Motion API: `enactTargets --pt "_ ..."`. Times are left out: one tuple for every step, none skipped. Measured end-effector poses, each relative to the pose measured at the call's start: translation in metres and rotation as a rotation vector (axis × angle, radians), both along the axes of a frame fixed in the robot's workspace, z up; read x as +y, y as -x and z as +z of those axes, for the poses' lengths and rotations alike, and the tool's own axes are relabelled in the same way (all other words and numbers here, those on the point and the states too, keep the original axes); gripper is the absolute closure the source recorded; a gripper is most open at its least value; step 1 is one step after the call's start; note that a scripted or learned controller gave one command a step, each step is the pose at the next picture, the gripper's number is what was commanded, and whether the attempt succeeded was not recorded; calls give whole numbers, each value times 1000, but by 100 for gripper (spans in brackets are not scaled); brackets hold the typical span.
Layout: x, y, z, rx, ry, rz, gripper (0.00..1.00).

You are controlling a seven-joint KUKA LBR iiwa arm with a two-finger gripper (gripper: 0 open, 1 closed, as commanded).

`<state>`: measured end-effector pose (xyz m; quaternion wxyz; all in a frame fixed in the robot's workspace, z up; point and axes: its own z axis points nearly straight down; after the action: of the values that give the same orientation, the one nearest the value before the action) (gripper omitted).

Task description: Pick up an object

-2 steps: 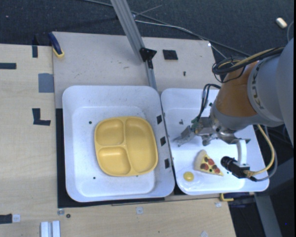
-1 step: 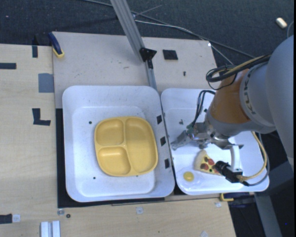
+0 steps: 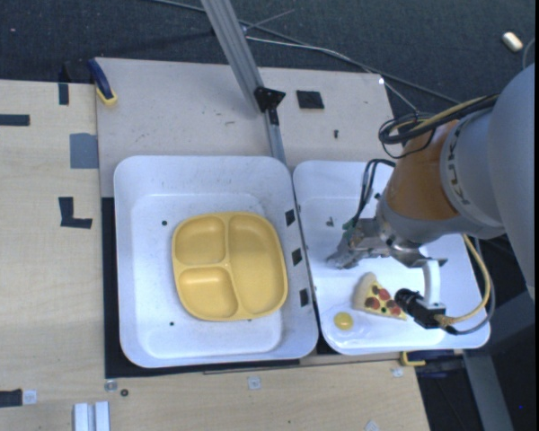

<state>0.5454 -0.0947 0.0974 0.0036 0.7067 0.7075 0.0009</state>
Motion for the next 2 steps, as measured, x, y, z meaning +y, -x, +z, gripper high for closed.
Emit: enactTargets --pt "-2 -5 43 5 -4 0 100" --pt "5 3 95 4 -4 1 100"
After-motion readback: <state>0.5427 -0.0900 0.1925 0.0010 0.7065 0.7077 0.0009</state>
